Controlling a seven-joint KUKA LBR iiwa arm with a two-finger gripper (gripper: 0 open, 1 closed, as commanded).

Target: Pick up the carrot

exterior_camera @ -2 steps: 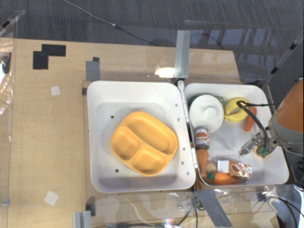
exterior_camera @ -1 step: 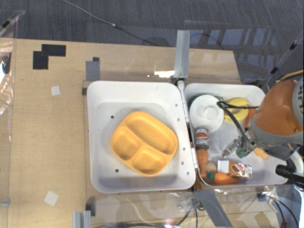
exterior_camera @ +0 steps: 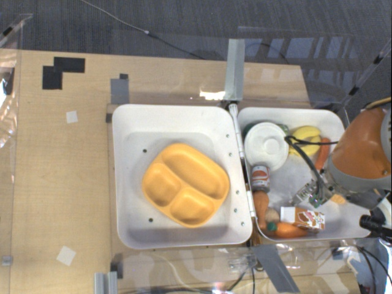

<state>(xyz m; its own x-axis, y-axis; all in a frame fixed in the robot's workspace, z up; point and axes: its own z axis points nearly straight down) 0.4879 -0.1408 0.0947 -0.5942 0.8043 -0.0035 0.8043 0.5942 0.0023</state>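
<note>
On the wooden table (exterior_camera: pixel 67 182), the carrot (exterior_camera: pixel 288 229) lies at the right bin's (exterior_camera: pixel 340 120) near edge, the jaws (exterior_camera: pixel 311 195) hovering just above it, their spread impossible to tell, so the approach seems underway and the next move calls for descending onto it.
</note>
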